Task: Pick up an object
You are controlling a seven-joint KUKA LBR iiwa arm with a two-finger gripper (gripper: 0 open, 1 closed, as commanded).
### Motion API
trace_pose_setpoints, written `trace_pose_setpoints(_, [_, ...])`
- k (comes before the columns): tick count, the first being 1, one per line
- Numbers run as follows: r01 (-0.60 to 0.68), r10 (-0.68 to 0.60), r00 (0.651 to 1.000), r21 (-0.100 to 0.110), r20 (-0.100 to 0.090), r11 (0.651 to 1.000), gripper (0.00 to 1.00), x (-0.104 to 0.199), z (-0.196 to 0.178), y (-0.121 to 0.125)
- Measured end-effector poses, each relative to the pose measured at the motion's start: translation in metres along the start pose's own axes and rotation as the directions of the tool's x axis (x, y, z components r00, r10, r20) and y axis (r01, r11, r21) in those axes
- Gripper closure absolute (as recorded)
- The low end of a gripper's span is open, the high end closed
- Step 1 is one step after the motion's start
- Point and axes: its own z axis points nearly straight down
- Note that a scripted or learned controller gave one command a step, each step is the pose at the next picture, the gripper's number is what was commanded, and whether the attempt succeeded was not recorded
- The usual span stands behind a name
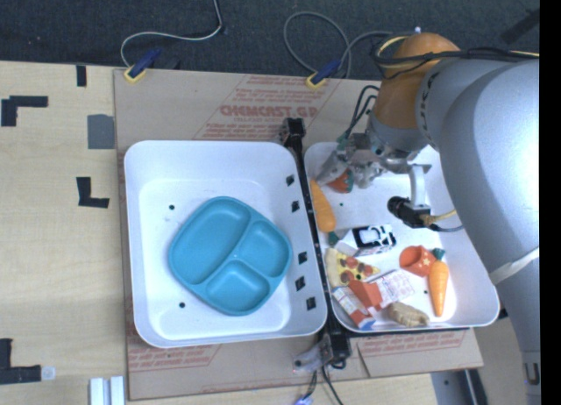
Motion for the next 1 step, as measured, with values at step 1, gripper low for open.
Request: trace_pose_setpoints(1, [-0.001, 0.001, 1.0, 0.0, 0.0, 1.0, 0.0, 0.0008, 0.0, -0.0001])
